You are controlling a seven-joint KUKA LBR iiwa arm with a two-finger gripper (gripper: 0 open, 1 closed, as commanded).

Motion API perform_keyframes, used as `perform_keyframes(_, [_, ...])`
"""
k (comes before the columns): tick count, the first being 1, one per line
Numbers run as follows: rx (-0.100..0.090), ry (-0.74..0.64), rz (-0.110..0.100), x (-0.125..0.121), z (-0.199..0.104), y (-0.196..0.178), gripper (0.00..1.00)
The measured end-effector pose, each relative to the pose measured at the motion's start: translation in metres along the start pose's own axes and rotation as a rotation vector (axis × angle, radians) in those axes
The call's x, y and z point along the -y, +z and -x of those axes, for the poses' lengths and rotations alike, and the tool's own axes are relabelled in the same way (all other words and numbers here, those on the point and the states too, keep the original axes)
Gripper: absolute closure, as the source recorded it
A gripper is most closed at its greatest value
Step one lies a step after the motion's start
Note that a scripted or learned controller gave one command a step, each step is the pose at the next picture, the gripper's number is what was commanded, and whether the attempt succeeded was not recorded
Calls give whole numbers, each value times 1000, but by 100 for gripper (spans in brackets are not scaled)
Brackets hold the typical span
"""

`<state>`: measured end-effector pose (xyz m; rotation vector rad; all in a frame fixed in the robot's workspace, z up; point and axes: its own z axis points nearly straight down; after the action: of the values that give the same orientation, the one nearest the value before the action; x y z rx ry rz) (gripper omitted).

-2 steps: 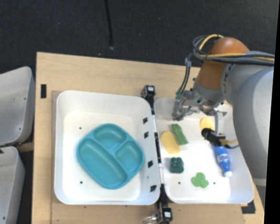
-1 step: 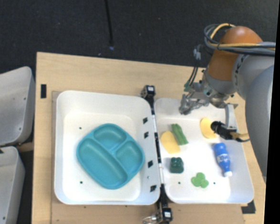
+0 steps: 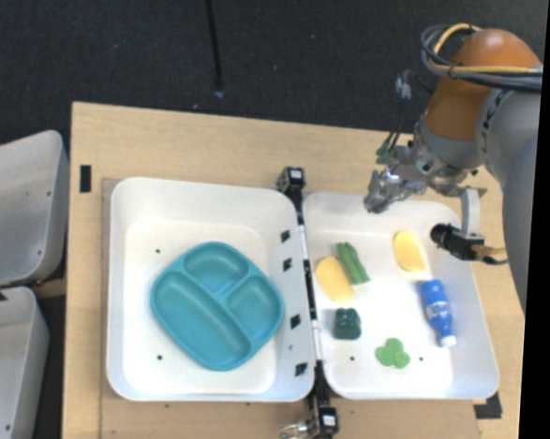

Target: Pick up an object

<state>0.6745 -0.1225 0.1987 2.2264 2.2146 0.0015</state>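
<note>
Green toy lay nearest in right bin.
Gripper hovered over bin's far edge; grip state unclear.

Teal divided plate in left bin; bench beneath.

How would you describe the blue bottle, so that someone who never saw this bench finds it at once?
Look at the right bin, the one without the teal tray. The blue bottle lies near its right wall, just below the yellow piece, its white cap toward the near rim. It is the only blue thing there; its neighbours are yellow or green.
</note>
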Motion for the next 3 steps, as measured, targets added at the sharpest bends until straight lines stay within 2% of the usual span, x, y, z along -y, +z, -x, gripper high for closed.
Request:
perform_keyframes(1, [0,-2,0,0,1,-28,100])
perform_keyframes(2, [2,-7,-1,25,-41,-21,100])
perform_keyframes(3, [1,-7,-1,40,-83,-19,100])
